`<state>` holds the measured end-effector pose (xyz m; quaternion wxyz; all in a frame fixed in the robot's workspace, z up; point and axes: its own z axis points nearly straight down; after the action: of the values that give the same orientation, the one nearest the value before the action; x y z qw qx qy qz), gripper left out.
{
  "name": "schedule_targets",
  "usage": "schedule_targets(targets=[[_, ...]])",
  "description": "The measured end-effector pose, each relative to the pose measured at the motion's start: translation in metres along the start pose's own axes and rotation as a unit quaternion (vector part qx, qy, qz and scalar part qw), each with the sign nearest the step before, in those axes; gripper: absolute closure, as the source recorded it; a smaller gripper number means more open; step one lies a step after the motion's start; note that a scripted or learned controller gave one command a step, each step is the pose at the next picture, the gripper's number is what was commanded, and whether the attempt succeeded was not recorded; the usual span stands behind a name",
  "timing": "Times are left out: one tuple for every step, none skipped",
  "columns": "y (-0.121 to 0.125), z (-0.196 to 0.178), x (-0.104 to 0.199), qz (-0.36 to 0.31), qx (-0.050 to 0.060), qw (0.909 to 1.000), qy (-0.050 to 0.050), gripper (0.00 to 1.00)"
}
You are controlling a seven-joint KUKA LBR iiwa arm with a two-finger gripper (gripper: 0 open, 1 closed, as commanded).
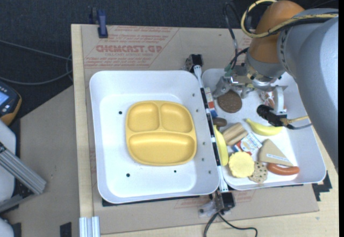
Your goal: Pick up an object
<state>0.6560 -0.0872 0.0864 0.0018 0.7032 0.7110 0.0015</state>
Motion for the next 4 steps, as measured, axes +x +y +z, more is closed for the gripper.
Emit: schedule_targets(targets=[[-0.001, -0.011, -0.007, 0.004, -0.001, 1.0, -0.001, 1.0], [-0.012, -0.104, 0.048, 0.003, -0.002, 1.0, 0.001, 1.0], [-0.013, -0.099, 0.044, 0.005, 0.002, 1.0, 0.0, 0.0], [-0.126, -0.047, -0.033, 0.011, 0.009, 0.9999, 0.0, 0.0]])
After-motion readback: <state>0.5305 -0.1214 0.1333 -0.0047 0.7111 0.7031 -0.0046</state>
